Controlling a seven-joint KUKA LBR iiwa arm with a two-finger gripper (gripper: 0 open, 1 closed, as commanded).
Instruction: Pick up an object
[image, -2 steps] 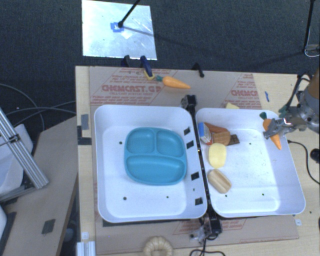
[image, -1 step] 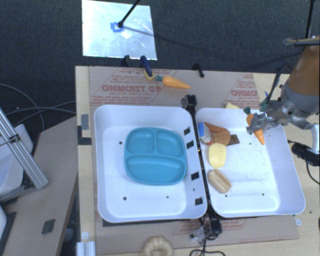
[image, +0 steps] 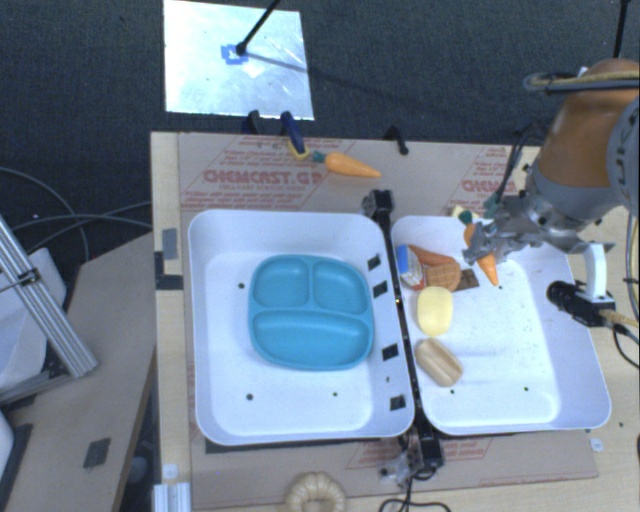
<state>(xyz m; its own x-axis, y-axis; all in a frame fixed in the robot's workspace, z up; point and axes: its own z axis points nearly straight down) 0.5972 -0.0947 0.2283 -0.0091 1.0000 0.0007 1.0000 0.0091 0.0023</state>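
Note:
My gripper (image: 480, 248) is over the back of the right bin (image: 560, 400), reaching in from the right. An orange carrot (image: 488, 269) shows between its fingers, with the tip pointing down toward the bin floor and a bit of orange above the fingers. The gripper is shut on it. Just to its left lies a brown and orange wedge-shaped piece (image: 438, 268). Below that sit a yellow lemon-like piece (image: 434, 310) and a tan bread roll (image: 438, 361). A small blue and white item (image: 403, 262) rests against the divider.
The left bin (image: 215, 300) holds a blue divided plate (image: 308, 310). A second carrot (image: 345, 164) lies on the cardboard behind the bins. A pale ring-shaped object (image: 318, 492) sits at the front edge. The right bin's front half is bare floor.

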